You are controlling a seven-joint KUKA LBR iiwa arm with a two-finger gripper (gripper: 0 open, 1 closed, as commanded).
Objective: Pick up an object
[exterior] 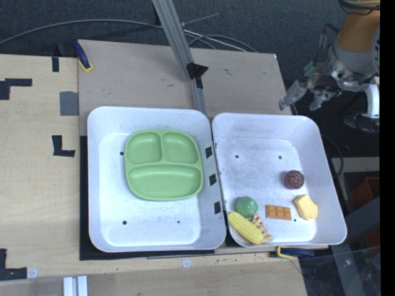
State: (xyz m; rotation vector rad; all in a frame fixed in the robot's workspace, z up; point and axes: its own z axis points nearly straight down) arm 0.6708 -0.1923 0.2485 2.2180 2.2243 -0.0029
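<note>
The arm [358,29] hangs outside the right bin [259,128], off its far right corner, with the gripper [307,94] raised above the bench. Its fingers look spread apart with nothing between them.

Every candidate lies down-frame of the gripper, along the bin's near wall. The corn cob [245,227] is farthest, in the near left corner, touching the green ball [246,206]. Closer are the orange waffle piece [278,213], the yellow piece [306,207], and the dark red ball [294,179], nearest and standing apart.

That ball seems the soundest choice: centre above it, descend straight, close only once the fingers straddle it. The crowded corner risks a failed grasp.
</note>
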